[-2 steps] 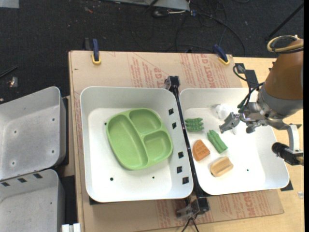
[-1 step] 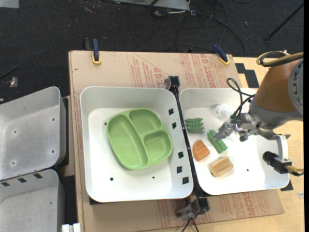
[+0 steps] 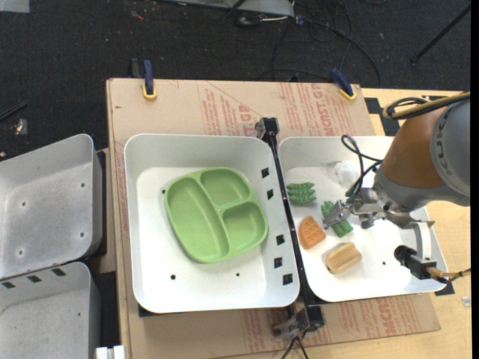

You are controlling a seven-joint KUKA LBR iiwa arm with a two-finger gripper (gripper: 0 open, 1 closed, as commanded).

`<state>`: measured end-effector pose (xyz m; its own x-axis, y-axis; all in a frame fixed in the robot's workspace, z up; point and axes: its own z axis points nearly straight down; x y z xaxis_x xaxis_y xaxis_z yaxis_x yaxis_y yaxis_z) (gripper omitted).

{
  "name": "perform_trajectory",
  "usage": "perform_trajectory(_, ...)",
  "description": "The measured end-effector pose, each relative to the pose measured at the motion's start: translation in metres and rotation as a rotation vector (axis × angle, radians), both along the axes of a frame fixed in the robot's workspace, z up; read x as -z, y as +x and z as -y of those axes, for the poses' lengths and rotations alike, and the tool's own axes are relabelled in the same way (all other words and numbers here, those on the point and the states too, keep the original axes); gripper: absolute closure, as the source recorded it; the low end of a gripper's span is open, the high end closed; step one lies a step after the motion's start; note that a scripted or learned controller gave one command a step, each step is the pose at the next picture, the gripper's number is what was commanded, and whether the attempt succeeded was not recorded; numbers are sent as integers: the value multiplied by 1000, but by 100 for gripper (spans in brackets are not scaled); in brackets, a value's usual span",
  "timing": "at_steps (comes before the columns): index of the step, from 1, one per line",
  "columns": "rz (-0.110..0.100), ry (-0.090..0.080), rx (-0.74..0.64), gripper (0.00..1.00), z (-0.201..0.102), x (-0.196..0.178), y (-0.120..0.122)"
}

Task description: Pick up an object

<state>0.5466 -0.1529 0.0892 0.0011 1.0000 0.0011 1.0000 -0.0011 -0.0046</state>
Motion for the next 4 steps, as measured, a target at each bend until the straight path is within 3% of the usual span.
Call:
perform_trajectory(1, 5, -1, 1, 100, 0, -13, 2)
perform_trajectory(4, 11, -3, -4, 100, 0, -155, 11)
